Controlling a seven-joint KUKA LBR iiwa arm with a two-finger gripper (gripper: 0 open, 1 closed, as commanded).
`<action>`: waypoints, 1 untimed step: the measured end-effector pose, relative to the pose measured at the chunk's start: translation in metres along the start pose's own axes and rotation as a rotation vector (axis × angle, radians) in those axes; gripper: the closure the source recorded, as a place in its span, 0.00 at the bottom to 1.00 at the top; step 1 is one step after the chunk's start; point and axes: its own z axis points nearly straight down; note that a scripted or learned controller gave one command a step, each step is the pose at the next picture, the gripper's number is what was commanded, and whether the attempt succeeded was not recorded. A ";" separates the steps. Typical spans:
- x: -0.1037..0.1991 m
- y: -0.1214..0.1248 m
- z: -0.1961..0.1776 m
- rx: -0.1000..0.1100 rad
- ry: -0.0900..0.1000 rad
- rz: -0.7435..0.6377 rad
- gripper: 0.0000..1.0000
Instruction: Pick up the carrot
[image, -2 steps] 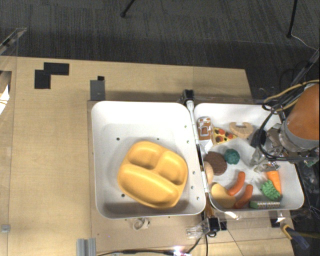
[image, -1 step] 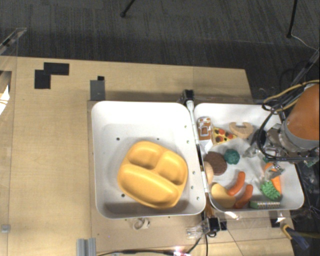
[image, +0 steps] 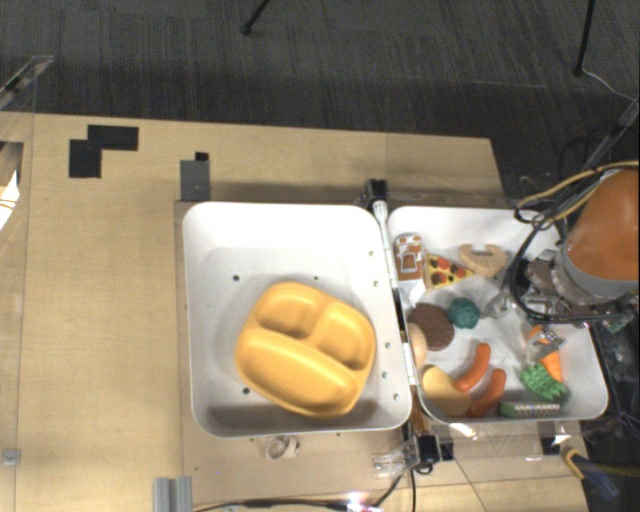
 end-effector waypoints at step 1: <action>-0.009 -0.008 0.000 0.000 0.001 -0.002 0.00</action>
